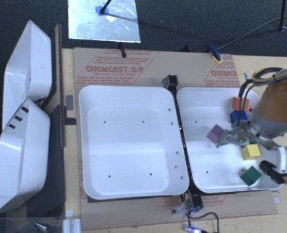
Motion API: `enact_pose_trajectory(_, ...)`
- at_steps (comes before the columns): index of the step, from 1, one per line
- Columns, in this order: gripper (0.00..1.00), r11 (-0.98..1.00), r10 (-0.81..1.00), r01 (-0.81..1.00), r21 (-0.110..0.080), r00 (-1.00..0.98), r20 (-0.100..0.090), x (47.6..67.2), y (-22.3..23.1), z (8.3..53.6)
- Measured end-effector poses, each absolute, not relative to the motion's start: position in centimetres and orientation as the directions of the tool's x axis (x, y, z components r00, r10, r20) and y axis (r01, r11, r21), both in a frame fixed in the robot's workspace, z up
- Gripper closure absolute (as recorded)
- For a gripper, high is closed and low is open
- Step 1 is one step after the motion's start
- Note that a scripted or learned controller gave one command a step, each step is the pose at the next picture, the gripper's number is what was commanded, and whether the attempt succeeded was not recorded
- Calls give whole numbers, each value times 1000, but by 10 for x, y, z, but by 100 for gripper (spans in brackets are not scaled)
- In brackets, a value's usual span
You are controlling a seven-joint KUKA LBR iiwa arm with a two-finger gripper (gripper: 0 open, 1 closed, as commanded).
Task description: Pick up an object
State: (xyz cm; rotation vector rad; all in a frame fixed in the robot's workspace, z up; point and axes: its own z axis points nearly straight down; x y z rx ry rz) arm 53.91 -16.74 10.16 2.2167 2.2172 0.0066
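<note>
5 small blocks lie near the right bin's point(201, 186) right edge; the purple block point(215, 133), probably light and rigid, suits flat-side pinching, while the gripper's point(229, 139) state is unclear.

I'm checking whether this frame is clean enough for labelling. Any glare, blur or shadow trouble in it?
Camera view: the foil-like sheet at top glares bright; both white bins, left bin and right bin, are near washed out, with soft shadows along their walls; the gripper is slightly blurred beside the purple block; the coloured blocks stay readable.
</note>
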Motion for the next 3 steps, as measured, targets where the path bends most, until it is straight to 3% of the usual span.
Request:
enact_pose_trajectory(1, 0, 5, 1000, 1000, 1, -5, 1, 609, -125, 86)
enact_pose_trajectory(2, 100, 2, 1000, 1000, 3, -2, 0, 609, -128, 98)
enact_pose_trajectory(3, 100, 6, 1000, 1000, 10, -6, 0, 662, -77, 191)
